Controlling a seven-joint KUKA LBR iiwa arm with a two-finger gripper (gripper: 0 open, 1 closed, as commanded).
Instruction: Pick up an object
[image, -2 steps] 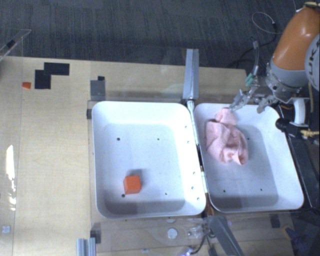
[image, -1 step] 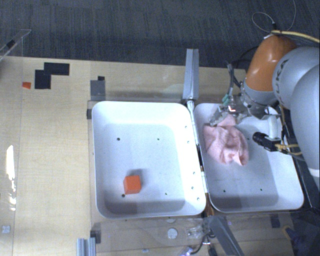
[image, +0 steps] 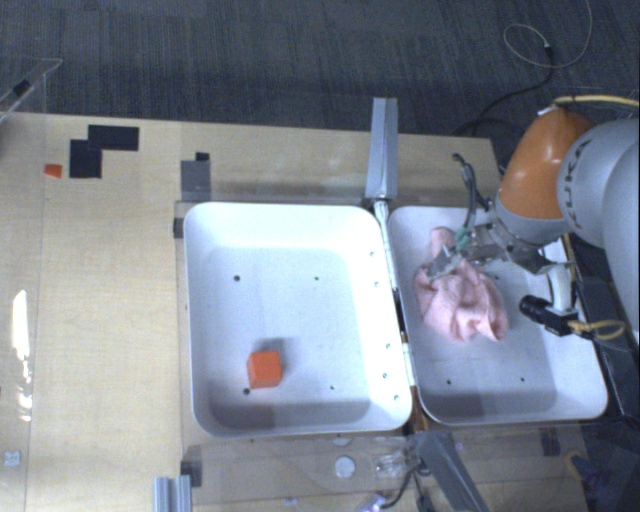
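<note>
Over the right bin (image: 580, 400) we log the grey arm (image: 600, 180), orange band above the wrist, reaching in from the right edge of the view. Its gripper (image: 452, 262) sits at the upper edge of a crumpled pink cloth (image: 460, 298), which lies in the upper middle of that bin. Fingers: dark, thin and overlapping the fabric; we cannot tell whether they are spread or pinching a fold.

Left bin (image: 210, 330): one small orange block (image: 265, 369), lower left of centre, well apart from the gripper.

Step in hand, by our judgement: the grasp on the cloth, either about to be made or just made; lift not yet evident, since the cloth rests on the bin floor.

Next move calls for: a firm pinch on a fold, then a straight rise, clear of the divider (image: 392, 300) between the bins.
</note>
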